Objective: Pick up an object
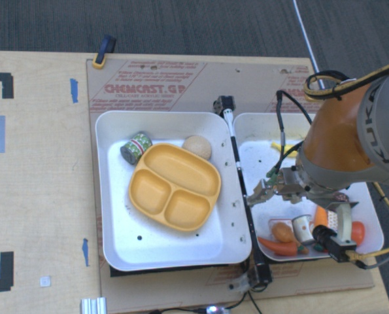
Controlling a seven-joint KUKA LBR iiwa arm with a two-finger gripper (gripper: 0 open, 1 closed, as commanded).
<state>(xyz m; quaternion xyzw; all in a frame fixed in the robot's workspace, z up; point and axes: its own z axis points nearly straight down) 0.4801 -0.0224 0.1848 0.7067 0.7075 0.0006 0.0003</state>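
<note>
Now my gripper (263, 190) hangs low over the right bin (376, 241), near its left wall; whether it is wide or narrow I cannot tell. A carrot (279, 246) and an orange ball (282, 231) lie at the front. The yellow divided plate (174, 186) rests in the left bin (116, 241).
</note>
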